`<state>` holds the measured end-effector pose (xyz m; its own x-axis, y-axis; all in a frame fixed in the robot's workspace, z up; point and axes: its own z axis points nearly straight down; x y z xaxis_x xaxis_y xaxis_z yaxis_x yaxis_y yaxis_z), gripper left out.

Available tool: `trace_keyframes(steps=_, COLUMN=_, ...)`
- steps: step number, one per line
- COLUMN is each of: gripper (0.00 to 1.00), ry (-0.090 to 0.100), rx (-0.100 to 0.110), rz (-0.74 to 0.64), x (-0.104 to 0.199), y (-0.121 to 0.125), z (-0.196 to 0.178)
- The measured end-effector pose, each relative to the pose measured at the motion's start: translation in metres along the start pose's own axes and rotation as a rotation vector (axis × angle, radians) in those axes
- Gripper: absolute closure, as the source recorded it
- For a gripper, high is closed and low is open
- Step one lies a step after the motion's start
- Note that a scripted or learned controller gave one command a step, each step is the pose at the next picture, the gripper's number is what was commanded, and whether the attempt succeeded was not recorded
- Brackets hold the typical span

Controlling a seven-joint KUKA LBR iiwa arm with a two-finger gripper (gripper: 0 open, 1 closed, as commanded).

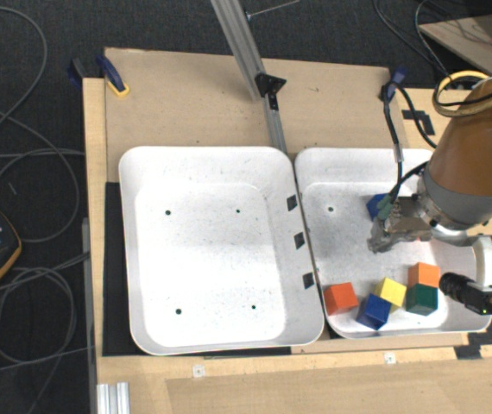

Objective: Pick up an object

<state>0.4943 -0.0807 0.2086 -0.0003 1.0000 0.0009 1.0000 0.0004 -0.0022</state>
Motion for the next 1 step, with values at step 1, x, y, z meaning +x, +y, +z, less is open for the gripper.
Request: trace_keyframes(steps=1, gripper=1.0, ry=0.002, rx=-0.005, rz=-0.007, x=0.0574, y=0.0112, z=-0.0166)
